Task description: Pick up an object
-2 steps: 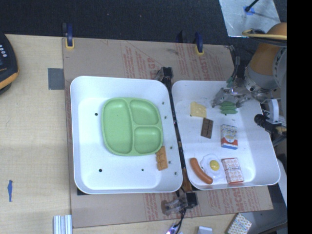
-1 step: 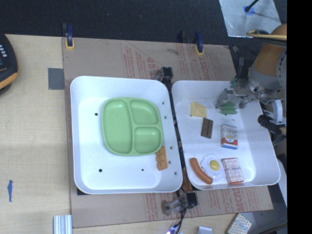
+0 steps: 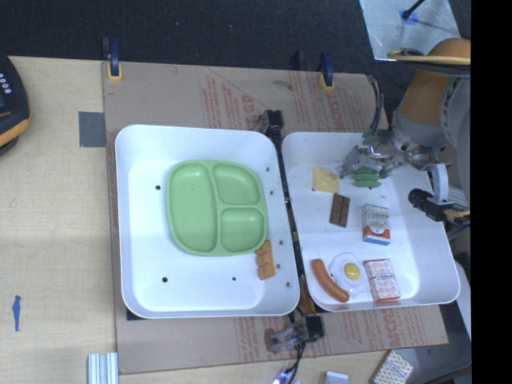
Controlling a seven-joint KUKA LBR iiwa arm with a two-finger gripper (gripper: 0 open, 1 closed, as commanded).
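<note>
1. Brown cardboard (image 3: 200, 94) covers the bench under two shallow white bins, and we see blue clamps (image 3: 113, 58) pinning it at the far edge.
2. We find a green divided plate (image 3: 216, 206) in the middle of the left bin (image 3: 136, 158), and an orange cracker (image 3: 265, 260) near that bin's near right corner.
3. We count several toy foods in the right bin (image 3: 432, 262): a yellow cheese wedge (image 3: 325, 180), a brown chocolate bar (image 3: 340, 210), a small carton (image 3: 375, 222), a hot dog (image 3: 330, 280), a fried egg (image 3: 348, 270) and a red-and-white box (image 3: 382, 279).
4. We see the gripper (image 3: 368, 165) low over the right bin's far edge, just above a green object (image 3: 367, 178).
5. We cannot tell whether it grasps anything.
</note>
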